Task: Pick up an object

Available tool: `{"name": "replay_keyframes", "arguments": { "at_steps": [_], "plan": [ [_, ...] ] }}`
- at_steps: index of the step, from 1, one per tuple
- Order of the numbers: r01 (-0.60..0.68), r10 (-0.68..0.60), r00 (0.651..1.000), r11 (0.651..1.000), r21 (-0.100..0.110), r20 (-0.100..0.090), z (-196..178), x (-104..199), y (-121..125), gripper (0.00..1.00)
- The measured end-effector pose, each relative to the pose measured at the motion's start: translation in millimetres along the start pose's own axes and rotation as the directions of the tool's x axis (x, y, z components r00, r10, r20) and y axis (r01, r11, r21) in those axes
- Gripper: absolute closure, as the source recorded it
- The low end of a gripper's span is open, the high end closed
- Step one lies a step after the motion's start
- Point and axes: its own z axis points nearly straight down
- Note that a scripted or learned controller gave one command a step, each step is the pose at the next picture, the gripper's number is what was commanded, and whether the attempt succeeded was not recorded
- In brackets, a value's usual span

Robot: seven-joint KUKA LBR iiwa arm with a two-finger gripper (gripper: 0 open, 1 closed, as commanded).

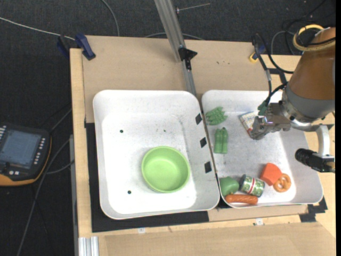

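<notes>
The gripper (259,129) hangs low at the right bin's (309,193) 12 o'clock edge, touching a small white packet (246,120), probably its target; its grasp I cannot tell.

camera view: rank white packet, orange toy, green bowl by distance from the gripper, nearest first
1. white packet, right beside the gripper in the right bin, on its left in view.
2. orange toy, lower in that same bin.
3. green bowl, over in the left bin.
</notes>
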Motion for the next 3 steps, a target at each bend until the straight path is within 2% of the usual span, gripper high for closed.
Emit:
{"name": "replay_keyframes", "arguments": {
  "at_steps": [1, 3],
  "plan": [
    [0.000, 0.000, 1.000, 1.000, 0.001, -0.001, -5.1, 52.7, 12.8, 1.00],
    [0.000, 0.000, 1.000, 1.000, 0.001, -0.001, -0.7, 156.9, 61.7, 1.00]
  ]
}}
